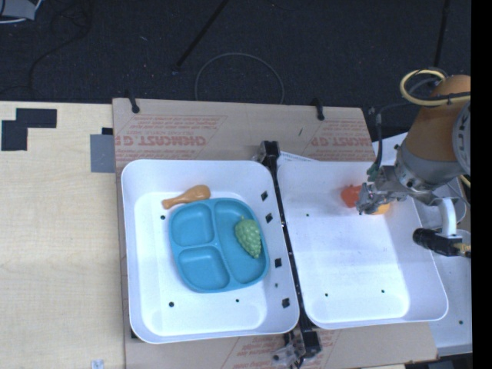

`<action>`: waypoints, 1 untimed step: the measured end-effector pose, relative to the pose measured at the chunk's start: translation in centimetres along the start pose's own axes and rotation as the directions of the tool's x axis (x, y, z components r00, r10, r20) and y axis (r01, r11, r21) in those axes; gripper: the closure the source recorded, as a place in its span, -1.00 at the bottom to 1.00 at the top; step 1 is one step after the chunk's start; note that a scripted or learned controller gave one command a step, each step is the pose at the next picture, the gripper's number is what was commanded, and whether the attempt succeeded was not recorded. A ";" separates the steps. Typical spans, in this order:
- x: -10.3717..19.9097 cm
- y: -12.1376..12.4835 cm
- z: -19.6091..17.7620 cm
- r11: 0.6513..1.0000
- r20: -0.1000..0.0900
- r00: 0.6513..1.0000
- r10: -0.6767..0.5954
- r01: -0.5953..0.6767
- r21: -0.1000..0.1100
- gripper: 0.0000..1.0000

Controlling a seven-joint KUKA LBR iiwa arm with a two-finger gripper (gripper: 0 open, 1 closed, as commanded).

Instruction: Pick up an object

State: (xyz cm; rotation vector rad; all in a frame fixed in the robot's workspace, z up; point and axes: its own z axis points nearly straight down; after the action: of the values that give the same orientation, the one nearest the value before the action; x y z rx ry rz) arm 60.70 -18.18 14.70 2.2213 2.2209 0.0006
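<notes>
1. Two white bins sit side by side on a counter: the left bin point(146, 283) and the right bin point(354, 283)
2. The left bin holds a blue tray point(201, 264) with three compartments; a green bumpy piece point(248, 237) lies in the tray's right compartment, and a tan drumstick point(186, 197) rests just beyond the tray's far edge
3. In the right bin, an orange object point(350, 196) lies near the far right
4. The arm reaches in from the right, its hand point(373, 200) low and just beside the orange object, perhaps touching it
5. Whether the hand is open or closed cannot be told; it is too small and dark
6. The step looks like the grasp approach; next the hand must straddle the object, close, then lift
</notes>
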 end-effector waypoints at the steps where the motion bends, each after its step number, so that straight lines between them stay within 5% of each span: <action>1: -0.8 0.1 -4.7 1.000 0.001 1.000 0.003 -0.003 -0.001 1.00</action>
State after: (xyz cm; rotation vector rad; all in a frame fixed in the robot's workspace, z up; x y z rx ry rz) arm 60.82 -19.00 19.38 2.2238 2.2169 0.0003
